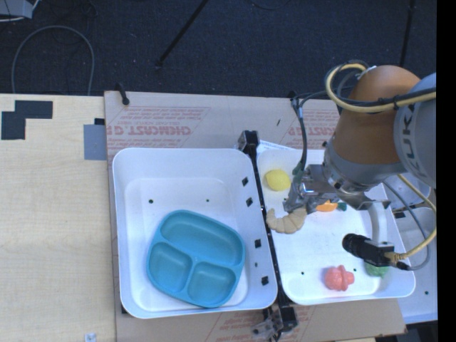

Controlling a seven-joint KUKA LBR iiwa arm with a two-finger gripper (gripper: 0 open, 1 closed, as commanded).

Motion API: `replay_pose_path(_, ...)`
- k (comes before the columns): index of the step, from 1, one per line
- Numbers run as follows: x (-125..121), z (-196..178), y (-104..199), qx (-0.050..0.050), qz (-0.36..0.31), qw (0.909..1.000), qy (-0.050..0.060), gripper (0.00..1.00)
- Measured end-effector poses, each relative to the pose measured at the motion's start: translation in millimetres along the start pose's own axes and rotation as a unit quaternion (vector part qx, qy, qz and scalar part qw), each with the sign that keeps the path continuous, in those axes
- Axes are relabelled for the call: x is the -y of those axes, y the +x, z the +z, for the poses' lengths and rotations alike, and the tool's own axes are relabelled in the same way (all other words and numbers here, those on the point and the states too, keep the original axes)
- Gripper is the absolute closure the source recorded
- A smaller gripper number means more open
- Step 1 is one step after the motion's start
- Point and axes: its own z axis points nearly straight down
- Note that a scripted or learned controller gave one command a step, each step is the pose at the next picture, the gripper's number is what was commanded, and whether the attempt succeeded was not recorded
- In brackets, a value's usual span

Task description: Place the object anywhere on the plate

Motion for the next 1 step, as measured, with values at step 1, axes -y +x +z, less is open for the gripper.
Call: replay_pose_path(1,-0.9,5.5,63.3,0.000,-0.001,1.0000,0.000,1.00)
